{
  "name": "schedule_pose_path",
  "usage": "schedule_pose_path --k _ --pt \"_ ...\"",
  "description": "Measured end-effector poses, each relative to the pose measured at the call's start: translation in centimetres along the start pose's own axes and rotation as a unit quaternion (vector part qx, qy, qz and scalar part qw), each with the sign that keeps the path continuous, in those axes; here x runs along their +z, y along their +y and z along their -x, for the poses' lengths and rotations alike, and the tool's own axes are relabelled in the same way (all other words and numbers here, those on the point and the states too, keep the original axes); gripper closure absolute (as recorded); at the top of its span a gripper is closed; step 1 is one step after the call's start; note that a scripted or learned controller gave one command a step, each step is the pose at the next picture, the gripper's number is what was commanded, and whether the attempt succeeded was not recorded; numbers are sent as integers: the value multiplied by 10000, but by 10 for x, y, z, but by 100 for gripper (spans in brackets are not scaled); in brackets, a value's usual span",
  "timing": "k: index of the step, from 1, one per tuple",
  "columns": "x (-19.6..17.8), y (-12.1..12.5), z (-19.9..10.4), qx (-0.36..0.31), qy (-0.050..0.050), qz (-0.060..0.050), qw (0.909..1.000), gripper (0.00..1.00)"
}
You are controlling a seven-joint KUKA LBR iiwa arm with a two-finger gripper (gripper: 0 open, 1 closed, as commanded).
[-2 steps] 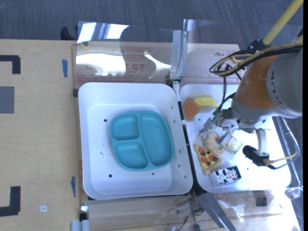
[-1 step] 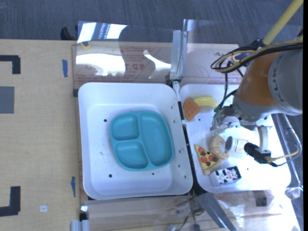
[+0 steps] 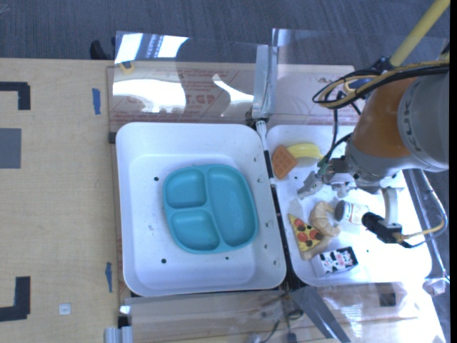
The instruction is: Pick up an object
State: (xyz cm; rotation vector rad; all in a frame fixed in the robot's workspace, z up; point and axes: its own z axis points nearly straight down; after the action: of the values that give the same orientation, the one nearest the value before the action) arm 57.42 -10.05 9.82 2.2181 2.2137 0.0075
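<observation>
Gripper (image 3: 314, 184) low in the right bin (image 3: 414, 263); jaw state impossible to tell. Just beyond: waffle (image 3: 283, 161), banana (image 3: 305, 150). Just below: croissant (image 3: 325, 219), pizza slice (image 3: 306, 234). Teal divided plate (image 3: 210, 207) well left.

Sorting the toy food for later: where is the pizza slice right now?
The pizza slice lies in the right bin, near its left wall, just below the croissant and left of the black-and-white box.
</observation>
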Motion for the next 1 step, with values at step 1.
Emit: schedule_pose_path --k 1 --pt "10 -73 7 -5 8 -21 10000 0"
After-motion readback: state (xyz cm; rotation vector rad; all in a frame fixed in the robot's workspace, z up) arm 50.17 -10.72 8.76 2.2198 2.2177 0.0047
